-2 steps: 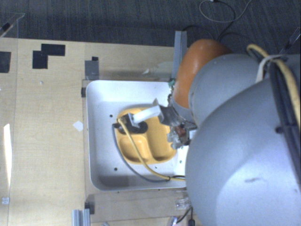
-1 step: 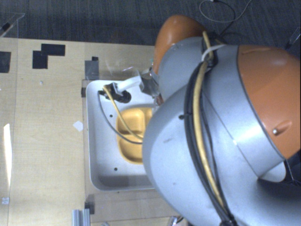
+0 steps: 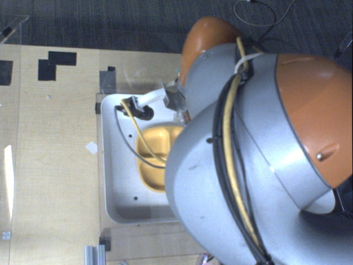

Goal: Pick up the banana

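A broad yellow shape, seemingly the banana [image 3: 155,150], lies in the middle of the white bin [image 3: 112,170]. Its right part is hidden under my arm. My grey and orange arm [image 3: 259,159] hangs over the bin and covers most of the view. The gripper [image 3: 177,105] shows just as a grey metal piece at the bin's far edge, above the yellow shape. Whether it touches the banana cannot be made out.
The bin's left and near walls show, with bare floor near its near-left corner [image 3: 124,200]. Pale wooden bench [image 3: 49,148] stretches to the left, with black marks [image 3: 55,64] at the back and a small white scrap [image 3: 91,147].
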`<state>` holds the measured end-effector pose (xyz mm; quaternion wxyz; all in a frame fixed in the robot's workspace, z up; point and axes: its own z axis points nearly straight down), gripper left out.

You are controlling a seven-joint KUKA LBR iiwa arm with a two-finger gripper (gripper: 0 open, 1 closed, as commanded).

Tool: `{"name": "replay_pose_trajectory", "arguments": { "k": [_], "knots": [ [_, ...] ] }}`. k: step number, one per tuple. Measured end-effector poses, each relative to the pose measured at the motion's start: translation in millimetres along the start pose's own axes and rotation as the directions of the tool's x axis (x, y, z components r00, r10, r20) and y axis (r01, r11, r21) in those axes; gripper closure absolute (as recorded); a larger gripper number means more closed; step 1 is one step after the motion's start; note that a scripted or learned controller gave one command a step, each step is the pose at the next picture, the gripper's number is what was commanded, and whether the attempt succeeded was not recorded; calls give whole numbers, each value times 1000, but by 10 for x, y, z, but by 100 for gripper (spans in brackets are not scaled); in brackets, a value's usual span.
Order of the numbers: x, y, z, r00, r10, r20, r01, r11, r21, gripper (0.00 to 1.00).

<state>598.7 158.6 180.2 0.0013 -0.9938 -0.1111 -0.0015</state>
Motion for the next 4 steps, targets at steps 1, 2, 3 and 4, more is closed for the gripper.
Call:
{"name": "replay_pose_trajectory", "arguments": {
  "k": [1, 2, 3, 4],
  "knots": [
    [-464, -532, 702, 984, -179, -20, 179, 984, 4, 0],
    [-849, -652, 749, 924, -380, -49, 380, 925, -12, 0],
    [-837, -928, 848, 903, -429, -22, 428, 903, -18, 0],
    [-294, -691, 519, 993, -120, -1, 120, 993, 1, 0]
  ]
}}
